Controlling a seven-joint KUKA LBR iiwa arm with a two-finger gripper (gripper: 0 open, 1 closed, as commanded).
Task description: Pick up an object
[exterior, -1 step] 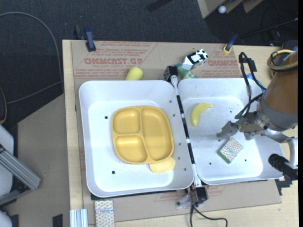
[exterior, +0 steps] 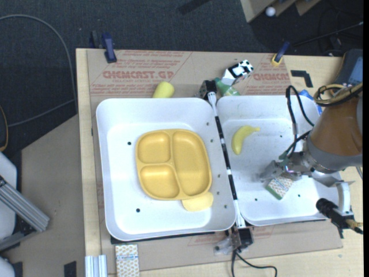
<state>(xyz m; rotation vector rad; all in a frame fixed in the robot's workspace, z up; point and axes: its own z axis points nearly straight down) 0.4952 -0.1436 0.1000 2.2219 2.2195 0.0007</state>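
In the right bin (exterior: 253,212), a small green and white packet (exterior: 280,188) lies near the front. My gripper (exterior: 282,173) hangs directly over its far edge, with the fingers spread open and nothing held between them. A yellow banana-shaped toy (exterior: 243,137) rests in the same bin's far left part, well clear of the gripper. The grey arm with its orange band (exterior: 340,134) comes in from the right.
The left bin (exterior: 115,154) holds a yellow divided plate (exterior: 173,163) with a pale yellow piece (exterior: 198,202) at its front edge. Behind the bins lie a yellow object (exterior: 164,89) and a black and white item (exterior: 238,70). Black cables (exterior: 294,114) loop over the right bin's far corner.
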